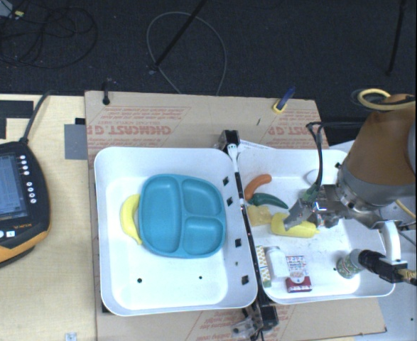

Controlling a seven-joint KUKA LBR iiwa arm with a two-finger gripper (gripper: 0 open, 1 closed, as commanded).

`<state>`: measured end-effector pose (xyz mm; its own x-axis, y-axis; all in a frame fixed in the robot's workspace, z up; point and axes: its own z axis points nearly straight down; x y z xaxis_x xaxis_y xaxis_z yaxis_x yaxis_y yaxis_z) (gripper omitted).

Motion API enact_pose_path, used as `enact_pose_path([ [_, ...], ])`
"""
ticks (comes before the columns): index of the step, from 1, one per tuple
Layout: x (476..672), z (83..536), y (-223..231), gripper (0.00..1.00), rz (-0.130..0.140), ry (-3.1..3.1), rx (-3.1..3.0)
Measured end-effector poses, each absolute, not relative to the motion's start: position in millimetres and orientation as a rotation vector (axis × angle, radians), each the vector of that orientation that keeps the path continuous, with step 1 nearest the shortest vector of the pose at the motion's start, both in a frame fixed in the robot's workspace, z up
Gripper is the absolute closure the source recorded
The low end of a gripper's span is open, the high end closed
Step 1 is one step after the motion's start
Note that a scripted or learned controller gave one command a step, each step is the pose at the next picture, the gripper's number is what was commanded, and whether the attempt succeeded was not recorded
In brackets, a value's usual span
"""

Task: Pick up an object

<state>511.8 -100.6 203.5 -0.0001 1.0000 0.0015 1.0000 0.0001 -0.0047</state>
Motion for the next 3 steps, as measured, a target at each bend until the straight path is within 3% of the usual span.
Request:
enact_pose_path([
  [1, 533.9, 87.7, -165.0, 0.0, 0.01, -2.212, -2.22],
  [2, 608.3, 87.5, -151.7, 0.0, -0.002, -2.225, -2.219],
  [3, 607.4, 99.9, -153.5, 1.0, -0.003, -2.22, -2.224],
])
